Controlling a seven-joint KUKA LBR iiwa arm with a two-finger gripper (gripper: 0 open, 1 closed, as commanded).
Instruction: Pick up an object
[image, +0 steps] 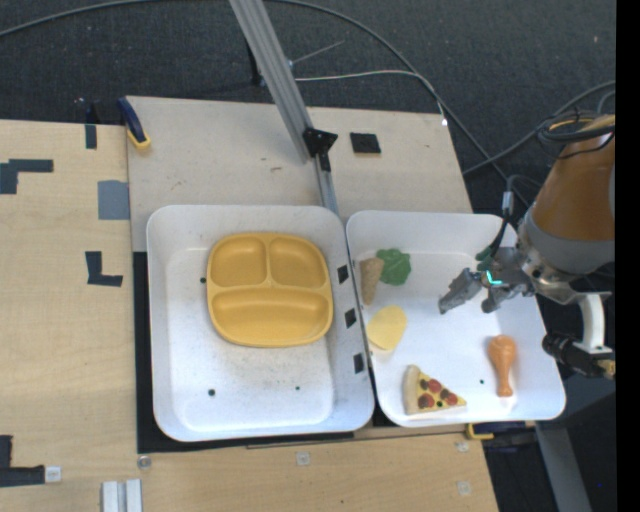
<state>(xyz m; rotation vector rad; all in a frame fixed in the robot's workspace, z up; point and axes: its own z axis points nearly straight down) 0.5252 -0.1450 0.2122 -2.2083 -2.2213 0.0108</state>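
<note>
My gripper (476, 298) hangs over the right bin (455, 226), near its right side, fingers spread open with nothing between them. Toy foods lie in this bin. A green broccoli (394, 265) and a tan cone-shaped piece (370, 279) sit at the upper left. A pale yellow piece (387, 327) lies below them. A pizza slice (431, 391) rests near the front edge. An orange chicken drumstick (503, 363) lies just below and right of the gripper, apart from it.
The left bin (180, 350) bears a yellow divided plate (270, 288). A slanted metal post (285, 85) rises behind the bins. Cables run across the dark floor at the back. The arm's orange band (575, 190) is at the right.
</note>
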